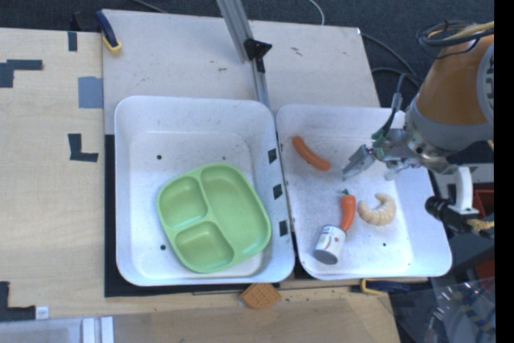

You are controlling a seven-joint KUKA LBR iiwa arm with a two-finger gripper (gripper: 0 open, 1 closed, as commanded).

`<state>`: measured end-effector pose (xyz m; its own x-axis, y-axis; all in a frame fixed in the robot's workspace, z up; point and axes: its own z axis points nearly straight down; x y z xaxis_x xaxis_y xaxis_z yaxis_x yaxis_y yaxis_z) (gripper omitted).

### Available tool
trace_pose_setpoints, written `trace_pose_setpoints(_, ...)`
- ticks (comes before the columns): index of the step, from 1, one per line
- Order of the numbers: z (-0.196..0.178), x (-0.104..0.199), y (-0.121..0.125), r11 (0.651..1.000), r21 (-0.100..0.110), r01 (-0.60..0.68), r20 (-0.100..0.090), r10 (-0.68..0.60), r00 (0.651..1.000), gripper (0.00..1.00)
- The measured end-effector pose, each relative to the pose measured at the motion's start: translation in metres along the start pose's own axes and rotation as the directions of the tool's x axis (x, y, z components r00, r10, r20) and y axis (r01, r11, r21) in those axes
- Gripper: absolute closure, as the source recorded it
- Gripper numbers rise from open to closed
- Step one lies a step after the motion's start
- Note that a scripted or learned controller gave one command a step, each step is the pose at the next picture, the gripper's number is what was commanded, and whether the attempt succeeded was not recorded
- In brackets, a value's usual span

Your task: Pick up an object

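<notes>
Two shallow white bins side by side on a pale board, with light wood bench surface to the left and dark carpet beyond. Left bin (pixel 128 173): smooth plastic, rounded corners, a few dark specks; holds a light-green plate (pixel 213 217) with three compartments, glossy and rounded, lying flat toward the front. Right bin (pixel 401 253): same white plastic, speckled floor. In it: orange sausage (pixel 310 153), smooth, elongated, angled near the rear left; carrot (pixel 347 212), small, orange-red, tapered, green tip pointing rearward; croissant (pixel 377 209), tan, curved, ridged, just right of the carrot; can (pixel 328 243), small cylinder, white label with dark end, lying tilted at the front, touching or nearly touching the carrot's lower end. Gripper (pixel 359 161) reaching in from the right over the right bin, between sausage and croissant, grey metal fingers pointing left and downward; nothing visible between them; opening width cannot be determined. Orange band and grey wrist at right edge. Slanted aluminium rail (pixel 229 0) crossing the board from the top, ending at a black clamp. Thin cables on the carpet.
</notes>
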<state>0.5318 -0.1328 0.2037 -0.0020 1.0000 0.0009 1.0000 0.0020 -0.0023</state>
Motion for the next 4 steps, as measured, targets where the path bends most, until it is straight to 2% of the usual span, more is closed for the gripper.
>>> trace_pose_setpoints(1,0.0,0.0,0.0,1.0,0.0,0.0,0.0,0.0,1.0,0.0)
trace_pose_setpoints(2,0.046,-0.006,-0.003,1.0,0.005,-0.002,0.0,0.002,1.0,0.0)
trace_pose_setpoints(3,0.105,-0.003,-0.003,1.0,-0.008,-0.001,0.005,0.001,1.0,0.0)
trace_pose_setpoints(4,0.115,-0.003,-0.004,1.0,0.0,-0.001,0.001,0.001,1.0,0.0)
